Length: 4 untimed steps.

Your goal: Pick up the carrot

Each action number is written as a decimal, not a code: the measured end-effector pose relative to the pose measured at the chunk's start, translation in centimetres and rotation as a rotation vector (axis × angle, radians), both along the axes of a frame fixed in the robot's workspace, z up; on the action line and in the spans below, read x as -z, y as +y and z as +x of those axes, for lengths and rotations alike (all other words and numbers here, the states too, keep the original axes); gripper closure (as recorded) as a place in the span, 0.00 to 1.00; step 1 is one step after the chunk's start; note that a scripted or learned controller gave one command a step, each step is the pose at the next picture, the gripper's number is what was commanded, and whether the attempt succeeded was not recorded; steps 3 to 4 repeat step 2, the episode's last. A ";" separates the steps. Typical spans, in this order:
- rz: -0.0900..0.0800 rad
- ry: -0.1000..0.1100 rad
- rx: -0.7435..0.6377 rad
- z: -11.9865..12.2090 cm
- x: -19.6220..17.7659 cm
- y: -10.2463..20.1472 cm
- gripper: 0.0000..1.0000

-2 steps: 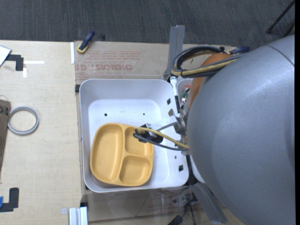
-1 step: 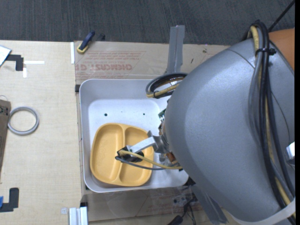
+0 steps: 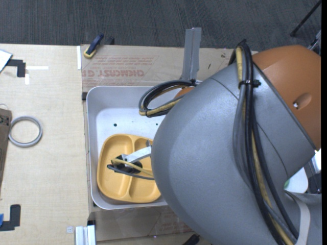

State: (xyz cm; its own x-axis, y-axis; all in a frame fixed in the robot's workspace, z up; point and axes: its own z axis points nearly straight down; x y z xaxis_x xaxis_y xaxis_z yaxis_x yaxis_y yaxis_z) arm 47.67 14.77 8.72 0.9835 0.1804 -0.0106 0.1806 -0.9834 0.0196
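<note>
Orange carrot [image 3: 182, 92] sliver, mostly hidden behind grey arm [image 3: 225, 162].

Grey arm [image 3: 214, 162] enters from right, fills lower right of view. Orange band [image 3: 288, 80] uppermost. Black cables [image 3: 250, 137] run along its housing. Tool hidden beneath arm.
</note>
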 end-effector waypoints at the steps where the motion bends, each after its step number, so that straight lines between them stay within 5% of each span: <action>1: 0.019 0.001 -0.020 0.1 -10.2 -8.3 1.00; 2: 0.018 0.002 -0.079 4.6 -19.5 -18.5 1.00; 4: 0.018 0.002 -0.079 4.6 -19.5 -18.5 1.00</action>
